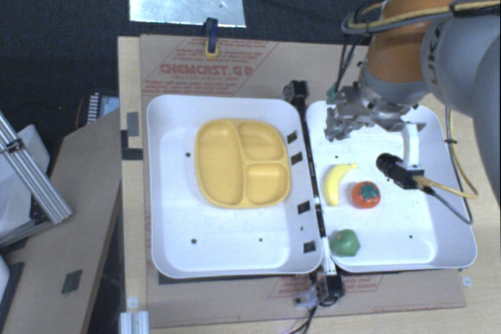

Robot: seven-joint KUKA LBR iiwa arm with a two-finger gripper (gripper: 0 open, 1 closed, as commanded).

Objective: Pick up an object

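The gripper [342, 123] is seen low over the far left part of the right bin [446, 246]; whether it is open cannot be told, and nothing is seen held. The banana [337, 182], tomato [365, 195] and green fruit [344, 242] lie nearer, likely scattered as grasp candidates. The yellow divided plate [241, 163] sits in the left bin [168, 192].

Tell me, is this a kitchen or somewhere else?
Probably a robot test lab, not a kitchen: a grey robot arm reaches over two white bins holding toy food, like a banana, on a cardboard-covered bench.
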